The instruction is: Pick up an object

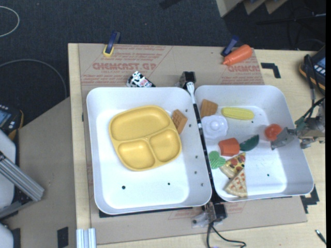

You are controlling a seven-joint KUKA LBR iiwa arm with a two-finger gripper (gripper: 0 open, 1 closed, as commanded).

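End effector (277, 140) is sitting low at the right bin's (289, 182) right side just beside a small red toy (272, 132), can't tell its state, so nothing's looking picked yet, grasp + lift pending.

Two white bins (103, 190), one yellow tray (145, 137), one corn cob (237, 113)

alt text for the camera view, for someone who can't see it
Two white bins sit side by side on a bench: the left bin holds a yellow divided plate, the right bin toy food including corn and pizza. The hand reaches in at the right bin's right edge, beside a small red toy.
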